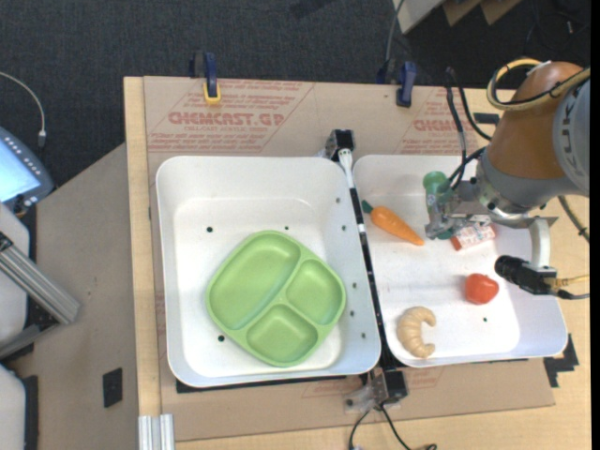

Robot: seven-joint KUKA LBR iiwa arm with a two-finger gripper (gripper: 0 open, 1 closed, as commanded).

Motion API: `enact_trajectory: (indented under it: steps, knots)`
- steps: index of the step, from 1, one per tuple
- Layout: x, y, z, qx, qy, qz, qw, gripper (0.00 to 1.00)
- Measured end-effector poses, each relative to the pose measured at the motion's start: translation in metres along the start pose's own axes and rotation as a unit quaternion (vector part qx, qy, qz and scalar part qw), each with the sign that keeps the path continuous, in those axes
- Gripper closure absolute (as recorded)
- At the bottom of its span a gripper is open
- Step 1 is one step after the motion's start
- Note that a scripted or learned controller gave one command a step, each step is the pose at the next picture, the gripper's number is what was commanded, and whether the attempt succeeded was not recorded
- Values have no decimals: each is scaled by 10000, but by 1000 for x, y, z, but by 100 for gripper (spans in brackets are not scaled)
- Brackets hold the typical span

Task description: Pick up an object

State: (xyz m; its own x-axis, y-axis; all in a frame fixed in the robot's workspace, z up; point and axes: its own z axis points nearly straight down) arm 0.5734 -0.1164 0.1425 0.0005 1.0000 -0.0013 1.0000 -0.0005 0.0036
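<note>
So in the camera view there are two white bins on the bench. The left bin (178,251) just has a green divided plate (275,296) sitting in it. The right bin (539,340) is where all the action is: an orange carrot (395,224) near the divider, a croissant (417,331) down at the near edge, a red tomato (481,289), a small red-and-white packet (472,236), and something green (435,185) toward the back.

The arm reaches in from the right, and the gripper (448,221) hangs low over the right bin, between the carrot and the packet, just beside both. Nothing is visibly gripped. How wide it's set can't be made out from this angle.

Looks like the approach step, no pick yet. The next move probably calls for centring on one item, likely the carrot or the packet, before closing and lifting.
</note>
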Motion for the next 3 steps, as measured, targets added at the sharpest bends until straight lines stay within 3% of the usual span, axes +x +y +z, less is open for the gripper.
enact_trajectory:
  steps: [2, 3]
  knots:
    - [6, 15, -113, -14, -3, -8, 10000, 100]
    - [56, 14, -99, 31, 14, -25, 10000, 100]
